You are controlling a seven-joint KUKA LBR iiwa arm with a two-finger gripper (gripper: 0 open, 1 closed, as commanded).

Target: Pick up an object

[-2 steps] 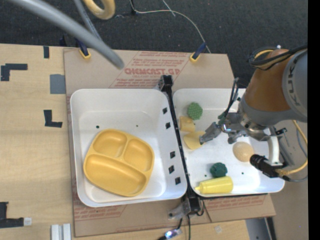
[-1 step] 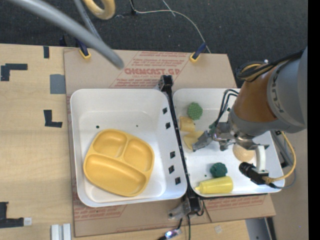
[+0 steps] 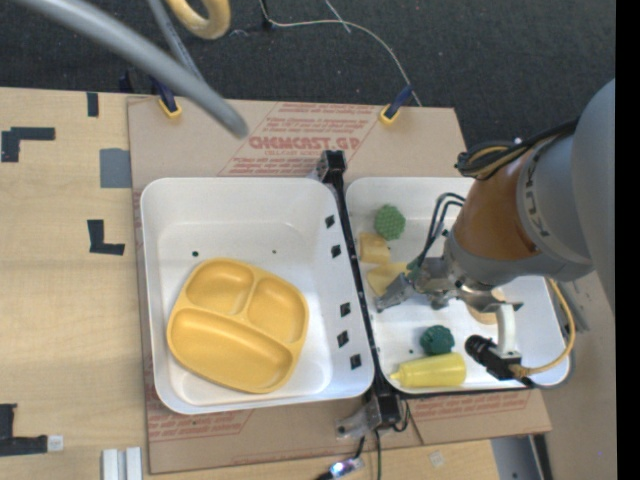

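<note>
My gripper hangs low in the right bin, near its left wall. It is right beside a pale yellow piece, and whether it touches that piece is unclear. Another pale yellow piece lies just above it, and a light green knobbly object sits further back. A dark green object rests to the gripper's lower right. A yellow oblong object lies along the front wall. Nothing can be seen held in the gripper.
The left bin holds a yellow divided plate at its front. A black divider runs between the bins. My arm covers the right bin's right half, and a tan object peeks out beneath it.
</note>
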